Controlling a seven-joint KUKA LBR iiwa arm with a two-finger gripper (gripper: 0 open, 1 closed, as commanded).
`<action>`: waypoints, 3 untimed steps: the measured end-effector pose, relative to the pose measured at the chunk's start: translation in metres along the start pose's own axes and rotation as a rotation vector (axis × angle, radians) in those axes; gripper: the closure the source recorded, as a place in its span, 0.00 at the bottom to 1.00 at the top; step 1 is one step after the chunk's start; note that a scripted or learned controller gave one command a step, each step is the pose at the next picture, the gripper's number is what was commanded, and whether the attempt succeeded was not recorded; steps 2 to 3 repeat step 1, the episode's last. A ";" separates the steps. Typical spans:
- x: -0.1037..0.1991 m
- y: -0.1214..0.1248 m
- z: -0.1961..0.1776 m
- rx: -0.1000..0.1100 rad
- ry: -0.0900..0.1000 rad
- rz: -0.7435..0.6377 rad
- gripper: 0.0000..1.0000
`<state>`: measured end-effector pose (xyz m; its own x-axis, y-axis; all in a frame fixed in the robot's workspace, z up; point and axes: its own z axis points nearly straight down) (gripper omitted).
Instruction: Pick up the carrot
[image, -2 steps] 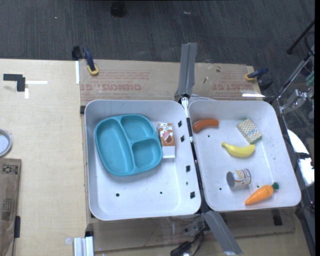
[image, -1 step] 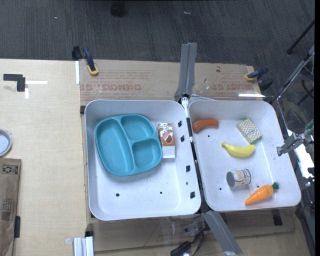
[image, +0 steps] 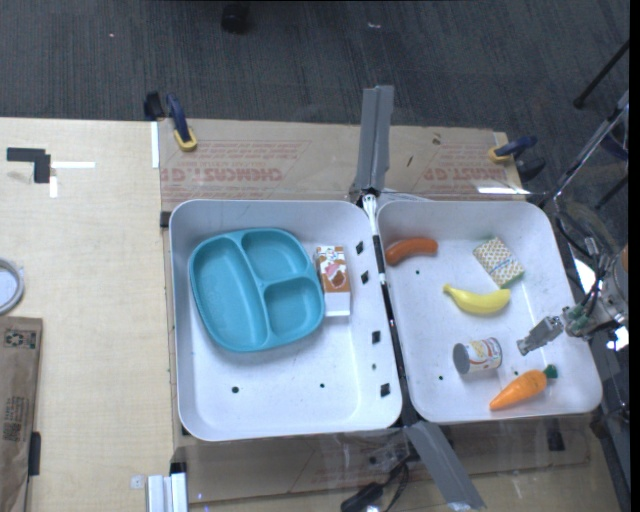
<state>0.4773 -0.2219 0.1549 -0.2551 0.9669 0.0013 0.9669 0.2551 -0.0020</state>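
Note:
The orange carrot (image: 518, 391) with a green top lies at the near right corner of the right bin (image: 440, 400), its green end pointing right. My gripper (image: 541, 335) reaches in over the bin's right rim. It hangs just above and behind the carrot, and from this angle I see a gap between the two. Nothing shows in its grasp.
The right bin also holds a small can (image: 478, 355) just left of the carrot, a banana (image: 478, 299), a sausage (image: 411, 249) and a patterned box (image: 498, 261). In the left bin (image: 200, 400) sit a blue divided plate (image: 257, 288) and a small carton (image: 332, 270).

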 end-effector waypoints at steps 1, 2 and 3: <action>0.004 0.002 0.065 0.000 0.007 -0.073 0.00; 0.004 0.002 0.065 0.000 0.007 -0.073 0.00; 0.004 0.002 0.065 0.000 0.007 -0.073 0.00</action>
